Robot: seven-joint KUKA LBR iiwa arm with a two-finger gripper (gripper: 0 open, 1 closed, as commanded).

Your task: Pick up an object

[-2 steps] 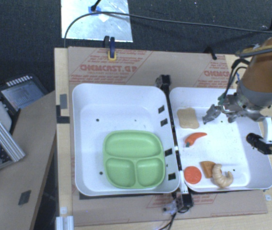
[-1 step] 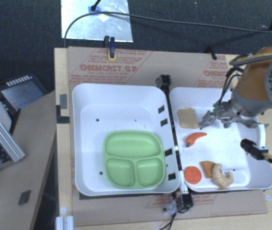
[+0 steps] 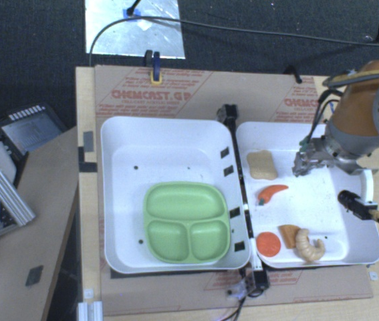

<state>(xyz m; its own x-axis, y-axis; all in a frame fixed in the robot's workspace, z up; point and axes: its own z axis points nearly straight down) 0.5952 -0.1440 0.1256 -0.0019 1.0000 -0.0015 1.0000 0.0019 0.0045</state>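
Right now, from the overhead camera, I'm in the approach step: end effector hovers in the right bin — whether it's open I cannot tell. Nearest target, the tan sponge, lies at its nine o'clock; next I shift over and descend.

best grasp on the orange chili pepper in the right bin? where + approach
Grip the orange chili pepper across its thicker middle, coming straight down. It lies flat on the right bin's floor, long and thin, slanting up to the right, so the fingers should close across its narrow width. There is open floor on both sides; the tan bread piece sits apart above it. The gripper hangs nearby, upper right.
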